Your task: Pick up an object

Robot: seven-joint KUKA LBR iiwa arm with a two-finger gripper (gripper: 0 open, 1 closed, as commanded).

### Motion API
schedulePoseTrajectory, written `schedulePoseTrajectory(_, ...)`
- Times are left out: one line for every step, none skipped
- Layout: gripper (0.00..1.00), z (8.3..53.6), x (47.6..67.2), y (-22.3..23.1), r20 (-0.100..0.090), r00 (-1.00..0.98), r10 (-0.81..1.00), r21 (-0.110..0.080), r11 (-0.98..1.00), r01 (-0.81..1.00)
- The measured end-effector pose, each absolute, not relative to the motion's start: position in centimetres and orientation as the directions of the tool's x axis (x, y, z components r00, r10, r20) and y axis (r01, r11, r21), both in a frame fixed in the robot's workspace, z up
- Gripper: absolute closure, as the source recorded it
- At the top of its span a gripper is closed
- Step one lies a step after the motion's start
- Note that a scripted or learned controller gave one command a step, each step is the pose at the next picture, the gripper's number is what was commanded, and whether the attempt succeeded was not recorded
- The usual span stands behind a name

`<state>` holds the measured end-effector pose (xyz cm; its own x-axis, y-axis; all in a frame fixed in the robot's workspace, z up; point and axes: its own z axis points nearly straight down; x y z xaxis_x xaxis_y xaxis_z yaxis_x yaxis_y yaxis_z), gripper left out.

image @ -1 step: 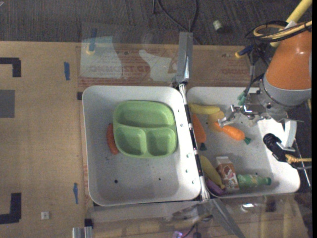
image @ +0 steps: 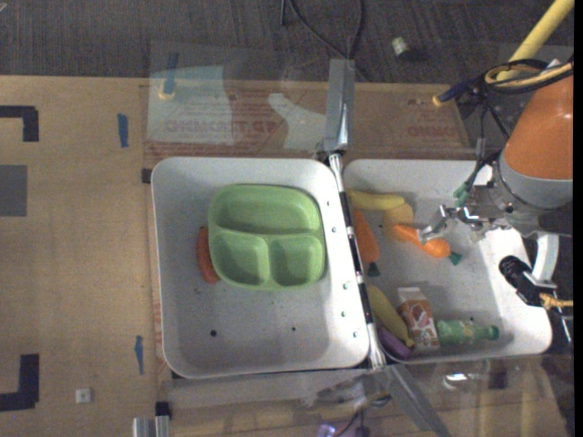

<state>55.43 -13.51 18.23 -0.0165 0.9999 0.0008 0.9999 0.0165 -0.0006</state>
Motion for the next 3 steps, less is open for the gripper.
schedulePoseTrajectory(0.00, 8.8, 58.2, -14.7, -0.002, -0.058, 0.998, 0.010, 0.058, 0.998)
schedulePoseTrajectory(1.00, 9.9, 58.3, -15.2, -0.006, -0.050, 0.999, 0.015, 0.050, 0.999)
schedulePoseTrajectory(1.00, 19.8, 63.1, -10.6, -0.001, 0.005, 1.000, 0.001, -0.005, 1.000)
